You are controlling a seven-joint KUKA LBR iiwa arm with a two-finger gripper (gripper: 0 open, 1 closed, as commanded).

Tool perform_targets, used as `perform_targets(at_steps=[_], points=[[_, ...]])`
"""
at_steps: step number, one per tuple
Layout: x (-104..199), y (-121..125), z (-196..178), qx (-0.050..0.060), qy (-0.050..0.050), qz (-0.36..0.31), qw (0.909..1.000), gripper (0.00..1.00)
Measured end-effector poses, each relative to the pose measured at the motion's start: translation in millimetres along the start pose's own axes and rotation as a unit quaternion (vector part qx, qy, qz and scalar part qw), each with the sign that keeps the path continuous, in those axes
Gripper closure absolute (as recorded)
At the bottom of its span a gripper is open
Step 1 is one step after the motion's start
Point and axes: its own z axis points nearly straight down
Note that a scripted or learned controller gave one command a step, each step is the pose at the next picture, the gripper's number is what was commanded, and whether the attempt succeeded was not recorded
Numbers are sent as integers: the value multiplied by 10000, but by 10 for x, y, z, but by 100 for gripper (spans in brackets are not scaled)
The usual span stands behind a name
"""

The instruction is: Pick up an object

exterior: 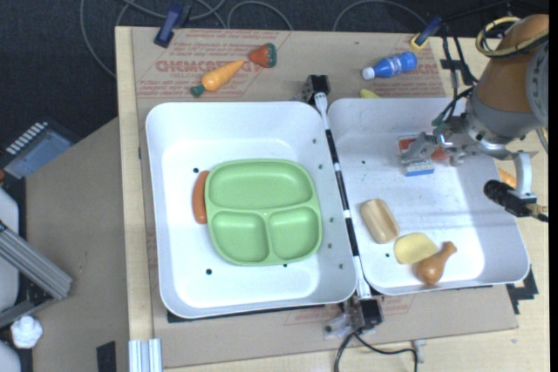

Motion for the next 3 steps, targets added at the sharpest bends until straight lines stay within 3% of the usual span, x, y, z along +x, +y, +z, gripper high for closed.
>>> perform_targets(at_steps=[1, 2, 3], points=[[454, 428, 45, 241, -35, 80, 9997, 0], [454, 409, -31, 274, -31, 80, 9996, 100], [837, 424, 56, 252, -14, 65, 9997, 100]])
